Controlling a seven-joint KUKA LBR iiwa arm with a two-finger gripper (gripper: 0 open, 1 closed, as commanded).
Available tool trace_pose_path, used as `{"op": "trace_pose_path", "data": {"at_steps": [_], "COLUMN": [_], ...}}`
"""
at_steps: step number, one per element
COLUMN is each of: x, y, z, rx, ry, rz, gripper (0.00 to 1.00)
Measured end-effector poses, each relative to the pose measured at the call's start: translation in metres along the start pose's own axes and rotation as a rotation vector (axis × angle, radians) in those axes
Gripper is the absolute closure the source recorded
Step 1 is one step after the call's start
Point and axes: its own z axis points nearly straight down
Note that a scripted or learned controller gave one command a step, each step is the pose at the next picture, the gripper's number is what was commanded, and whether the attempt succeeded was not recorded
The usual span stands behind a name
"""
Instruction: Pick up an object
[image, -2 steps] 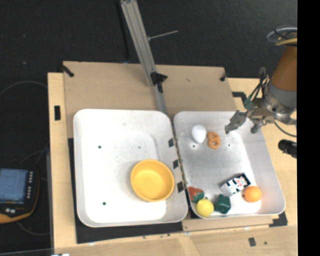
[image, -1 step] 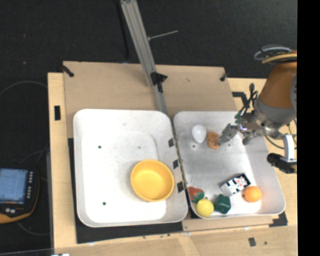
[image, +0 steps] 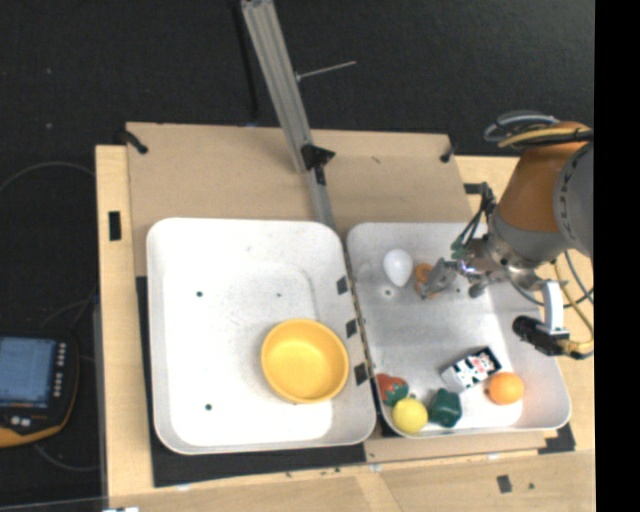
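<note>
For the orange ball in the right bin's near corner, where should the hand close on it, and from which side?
Come straight down on the orange ball and close across its widest middle; being round, no other part is better. Set the fingers along the line parallel to the right bin's outer wall, since that wall and the black-and-white box crowd its other sides.

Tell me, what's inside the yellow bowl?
The yellow bowl in the left bin shows just its own yellow inside, nothing in it. Whatever lies under the bowl is covered.

No lettering can be read; the small black-and-white box may bear print, too blurred to tell.
</note>
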Motion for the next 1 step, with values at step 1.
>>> {"op": "trace_pose_path", "data": {"at_steps": [1], "x": [-0.0007], "y": [0.0012], "z": [-0.0116], "rx": [-0.005], "ry": [0.0], "rz": [0.001], "gripper": [1.0]}}
